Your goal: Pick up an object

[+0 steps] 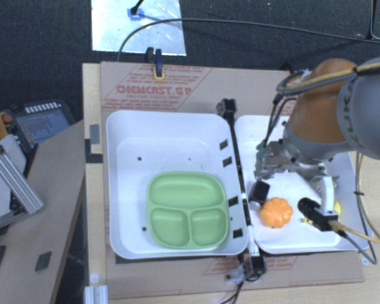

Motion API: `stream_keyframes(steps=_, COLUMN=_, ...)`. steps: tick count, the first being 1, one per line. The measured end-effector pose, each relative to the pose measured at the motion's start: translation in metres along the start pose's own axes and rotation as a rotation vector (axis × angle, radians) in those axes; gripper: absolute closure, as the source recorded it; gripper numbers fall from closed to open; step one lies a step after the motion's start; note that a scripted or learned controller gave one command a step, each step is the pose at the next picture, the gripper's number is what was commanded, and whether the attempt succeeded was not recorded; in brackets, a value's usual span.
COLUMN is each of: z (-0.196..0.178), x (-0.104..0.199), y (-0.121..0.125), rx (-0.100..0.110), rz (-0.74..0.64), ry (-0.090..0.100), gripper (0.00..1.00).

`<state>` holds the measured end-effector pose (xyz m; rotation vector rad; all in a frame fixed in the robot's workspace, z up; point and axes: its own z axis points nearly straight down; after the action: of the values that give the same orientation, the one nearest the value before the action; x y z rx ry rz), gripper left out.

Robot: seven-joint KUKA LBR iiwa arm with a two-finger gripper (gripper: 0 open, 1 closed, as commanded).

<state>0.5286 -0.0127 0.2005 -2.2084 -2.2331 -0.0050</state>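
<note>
Your gripper [261,189] hangs low in the right bin [285,240], just left of the pumpkin [276,212], positioned to grasp; its state cannot be told.

Robotics lab: bench with white bins [123,170], cabling, teach pendant [41,126].

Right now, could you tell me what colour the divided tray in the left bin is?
The divided tray is light green, seen clearly in the camera view.
</note>
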Motion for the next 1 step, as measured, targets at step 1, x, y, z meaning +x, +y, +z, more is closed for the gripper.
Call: stream_keyframes(steps=1, z=0.0006, x=0.0533, y=0.0087, rx=0.0, rz=0.0, ry=0.0, gripper=1.0)
